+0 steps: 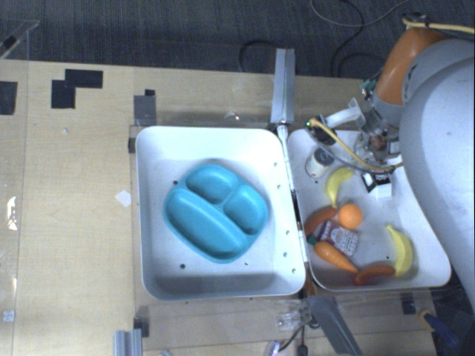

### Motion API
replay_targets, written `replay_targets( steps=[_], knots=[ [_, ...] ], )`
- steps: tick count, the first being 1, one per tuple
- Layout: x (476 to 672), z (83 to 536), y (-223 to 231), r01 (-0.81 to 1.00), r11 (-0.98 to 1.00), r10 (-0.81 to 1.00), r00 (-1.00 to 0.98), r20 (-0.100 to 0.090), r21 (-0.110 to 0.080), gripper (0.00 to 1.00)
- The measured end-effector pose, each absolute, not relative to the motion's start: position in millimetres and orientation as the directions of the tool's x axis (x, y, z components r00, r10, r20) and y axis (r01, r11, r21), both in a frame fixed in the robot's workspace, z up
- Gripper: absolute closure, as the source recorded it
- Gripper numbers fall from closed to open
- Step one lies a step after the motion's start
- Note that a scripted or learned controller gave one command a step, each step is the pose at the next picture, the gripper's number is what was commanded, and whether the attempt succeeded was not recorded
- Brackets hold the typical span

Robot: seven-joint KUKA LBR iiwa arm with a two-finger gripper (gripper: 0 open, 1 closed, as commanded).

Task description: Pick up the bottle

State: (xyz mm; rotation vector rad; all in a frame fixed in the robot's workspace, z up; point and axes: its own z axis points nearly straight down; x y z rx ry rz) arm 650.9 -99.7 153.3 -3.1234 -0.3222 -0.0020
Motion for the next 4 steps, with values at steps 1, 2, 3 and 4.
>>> replay_targets(
  steps=[1, 2, 3, 4],
  knots=[
    [656.0, 98.2, -118.2, 0.208, -0.978, 0.208, 0.978, 0.008, 0.001, 1.00],
    [632.9, 88.5, -82.1, 0.204, -0.979, 0.204, 0.979, 0.008, 0.000, 1.00],
    [635.0, 90.9, -163.1, 0.217, -0.976, 0.217, 0.976, 0.003, 0.001, 1.00],
    [636.7, 102.0, -161.4, 0.224, -0.975, 0.224, 0.975, 0.006, 0.001, 1.00]
  ],
)
